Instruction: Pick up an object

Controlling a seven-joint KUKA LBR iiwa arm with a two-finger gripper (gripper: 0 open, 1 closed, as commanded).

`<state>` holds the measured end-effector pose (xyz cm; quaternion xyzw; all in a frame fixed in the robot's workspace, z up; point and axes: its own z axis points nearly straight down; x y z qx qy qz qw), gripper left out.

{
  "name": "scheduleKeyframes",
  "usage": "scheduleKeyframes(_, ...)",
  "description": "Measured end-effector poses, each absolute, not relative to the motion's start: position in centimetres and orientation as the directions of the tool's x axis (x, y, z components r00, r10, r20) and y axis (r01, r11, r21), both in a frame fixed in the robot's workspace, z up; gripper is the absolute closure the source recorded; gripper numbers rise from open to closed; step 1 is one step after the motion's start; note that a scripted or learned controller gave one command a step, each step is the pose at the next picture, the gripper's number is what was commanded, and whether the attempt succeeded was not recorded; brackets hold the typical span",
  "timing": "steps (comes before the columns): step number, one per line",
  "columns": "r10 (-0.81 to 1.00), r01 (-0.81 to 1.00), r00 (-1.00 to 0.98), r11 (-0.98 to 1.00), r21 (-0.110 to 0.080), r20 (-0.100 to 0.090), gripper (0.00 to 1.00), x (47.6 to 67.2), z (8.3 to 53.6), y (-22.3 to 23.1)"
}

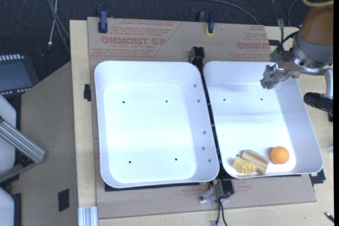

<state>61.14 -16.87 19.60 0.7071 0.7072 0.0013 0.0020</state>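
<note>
A: Right, where's your gripper atm?

B: You've got it in the upper right of the frame, over the far right corner of the right bin, hanging off the grey wrist w/ the orange band above it. The arm comes in from the right edge.

A: Fingers spread or closed?

B: Can't tell, sorry. It's a small dark-grey blur at that angle. You won't see anything between them either.

A: OK. And the stuff to pick?

B: All in the right bin, lower part of the frame, well apart from the gripper. You've got an orange ball near the bottom right corner of that bin. Just left of it lies a tan bread-roll-looking piece, and touching that on its lower left a yellow corn cob.

A: Left bin?

B: The left bin sits mid-frame, touching the right one along the center seam. Both rest on a cardboard sheet w/ two blue clamps at the top edge.
</note>
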Motion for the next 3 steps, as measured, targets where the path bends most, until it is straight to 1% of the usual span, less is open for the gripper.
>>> scheduleKeyframes(1, 1.000, 1.000, -0.001, 0.001, 0.006, -0.001, 1.00, 61.7, 25.8, -16.7)
scheduleKeyframes(2, 1.000, 1.000, -0.004, 0.004, 0.002, 0.001, 1.00, 60.3, 26.2, -11.2)
scheduleKeyframes(3, 1.000, 1.000, -0.005, 0.005, 0.000, 0.002, 1.00, 59.1, 25.0, -5.1)
